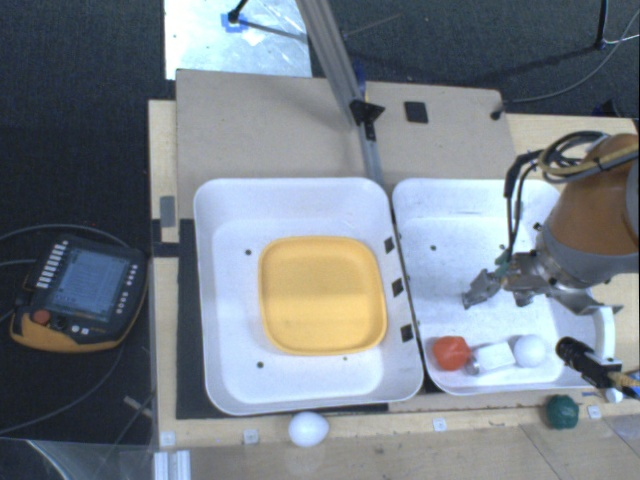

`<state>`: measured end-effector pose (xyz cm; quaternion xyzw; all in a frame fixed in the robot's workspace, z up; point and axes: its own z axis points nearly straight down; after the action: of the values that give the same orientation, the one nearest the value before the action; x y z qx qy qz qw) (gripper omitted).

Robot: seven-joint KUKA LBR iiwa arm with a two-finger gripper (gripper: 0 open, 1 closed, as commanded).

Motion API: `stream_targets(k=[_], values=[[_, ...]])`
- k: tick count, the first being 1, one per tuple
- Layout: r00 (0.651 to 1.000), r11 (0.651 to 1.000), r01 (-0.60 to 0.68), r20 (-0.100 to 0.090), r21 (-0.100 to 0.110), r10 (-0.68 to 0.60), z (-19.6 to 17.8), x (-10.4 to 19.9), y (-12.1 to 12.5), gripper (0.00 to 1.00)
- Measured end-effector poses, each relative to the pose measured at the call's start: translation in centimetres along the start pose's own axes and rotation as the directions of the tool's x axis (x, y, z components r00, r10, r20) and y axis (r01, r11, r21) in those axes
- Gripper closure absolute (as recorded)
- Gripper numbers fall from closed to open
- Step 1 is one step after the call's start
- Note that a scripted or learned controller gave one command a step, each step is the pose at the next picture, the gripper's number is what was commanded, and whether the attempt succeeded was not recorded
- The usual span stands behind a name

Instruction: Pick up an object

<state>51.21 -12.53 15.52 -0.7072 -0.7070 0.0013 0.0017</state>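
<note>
Far left, on dark carpet: a yellow-edged teach pendant (78, 295) with a lit screen and rows of keys, lettering too small to read. Next, on the bench, the left white bin (225, 268), bearing a yellow square plate (323, 294) flat on its floor. Just outside that bin's front rim, on the bench, a white egg-shaped ball (308, 429). Across the divider, the right white bin (440, 228); along its front wall, touching in a row, a red-orange lump (450, 352), a small white block (491, 356) and a white ball (528, 349). No readable label on any of these. Above that row, gripper (483, 290) poised over the bin floor, pointing left, nothing between its fingers; whether spread or closed, cannot tell. Right of the bin's front corner, on the bench, a dark green ball (562, 411).
</note>
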Motion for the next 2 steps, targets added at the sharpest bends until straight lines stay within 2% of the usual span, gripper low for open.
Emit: stream_targets(k=[1, 2], values=[[1.000, 1.000, 0.000, 0.000, 0.000, 0.000, 6.20, 0.06, -0.36, 0.00], [1.000, 1.000, 0.000, 0.001, -0.005, 0.000, 6.50, 0.06, -0.34, 0.00]])
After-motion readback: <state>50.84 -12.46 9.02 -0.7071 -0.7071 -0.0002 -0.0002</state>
